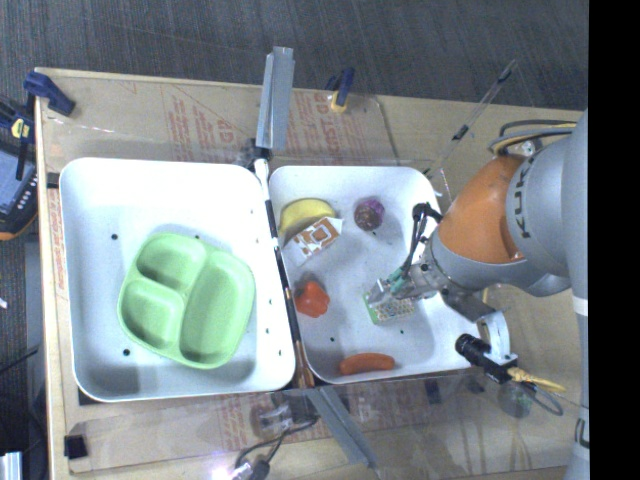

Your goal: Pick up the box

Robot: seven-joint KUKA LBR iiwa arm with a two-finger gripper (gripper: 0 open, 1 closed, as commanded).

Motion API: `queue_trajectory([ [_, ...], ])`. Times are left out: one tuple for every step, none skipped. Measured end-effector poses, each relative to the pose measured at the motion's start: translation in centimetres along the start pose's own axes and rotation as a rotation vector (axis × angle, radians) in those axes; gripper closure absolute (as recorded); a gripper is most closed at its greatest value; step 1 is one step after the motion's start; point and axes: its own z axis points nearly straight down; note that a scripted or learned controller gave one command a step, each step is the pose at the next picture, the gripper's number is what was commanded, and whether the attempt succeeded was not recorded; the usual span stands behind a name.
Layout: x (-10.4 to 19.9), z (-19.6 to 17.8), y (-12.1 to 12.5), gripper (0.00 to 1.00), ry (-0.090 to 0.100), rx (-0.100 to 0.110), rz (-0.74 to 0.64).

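Box [318, 237] beside banana [305, 213], well left of tool [392, 301].

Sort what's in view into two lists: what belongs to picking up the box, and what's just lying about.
For the job:
box, right bin, gripper

Lying about:
banana, purple fruit, red tomato, orange carrot, green divided plate in the left bin

Not much to read here. The arm's orange band [480, 223] at 3 o'clock has dark letters, looks like "KU" (the rest gets cut off by the grey casing). The bench board [190, 108] has faint red printing along 12 o'clock, too washed out to read. The little box [318, 236] has markings, also illegible.
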Motion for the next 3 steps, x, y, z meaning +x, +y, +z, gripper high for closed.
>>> queue_trajectory([
  [0.0, 0.0, 0.0, 0.00, 0.000, 0.000, 0.000],
  [-0.1, 1.2, 0.2, 0.00, 0.003, 0.005, -0.027],
  [-0.1, 0.1, 0.3, 1.00, 0.000, 0.002, -0.032],
])
